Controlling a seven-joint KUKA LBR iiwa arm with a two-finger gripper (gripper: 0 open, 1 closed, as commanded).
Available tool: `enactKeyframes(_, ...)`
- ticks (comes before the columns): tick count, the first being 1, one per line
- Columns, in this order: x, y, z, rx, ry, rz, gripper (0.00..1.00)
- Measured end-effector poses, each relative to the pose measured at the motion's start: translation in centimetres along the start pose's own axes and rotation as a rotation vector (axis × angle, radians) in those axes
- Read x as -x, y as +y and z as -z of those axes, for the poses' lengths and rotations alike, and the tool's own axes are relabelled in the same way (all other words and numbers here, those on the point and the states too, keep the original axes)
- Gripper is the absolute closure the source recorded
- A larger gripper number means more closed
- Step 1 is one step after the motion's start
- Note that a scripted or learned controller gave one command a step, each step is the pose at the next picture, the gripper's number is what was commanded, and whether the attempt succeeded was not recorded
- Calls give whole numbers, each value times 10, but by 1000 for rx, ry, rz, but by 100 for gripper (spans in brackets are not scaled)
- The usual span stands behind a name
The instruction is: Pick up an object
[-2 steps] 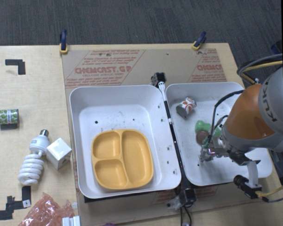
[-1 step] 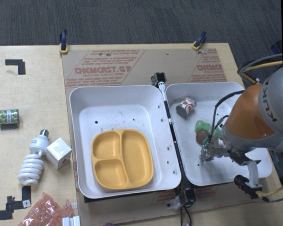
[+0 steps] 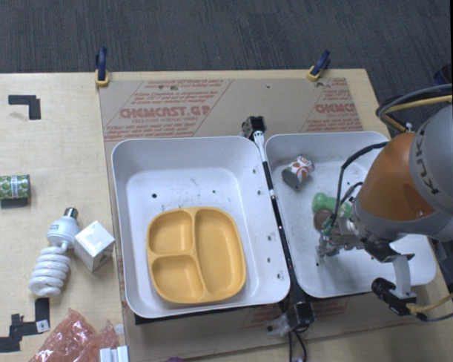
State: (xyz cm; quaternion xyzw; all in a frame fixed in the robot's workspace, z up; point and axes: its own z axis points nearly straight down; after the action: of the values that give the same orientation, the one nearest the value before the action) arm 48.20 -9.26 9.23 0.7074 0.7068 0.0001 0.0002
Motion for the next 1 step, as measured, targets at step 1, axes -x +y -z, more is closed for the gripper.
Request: enactKeyframes(1,0,-4,0,1,0,0,0)
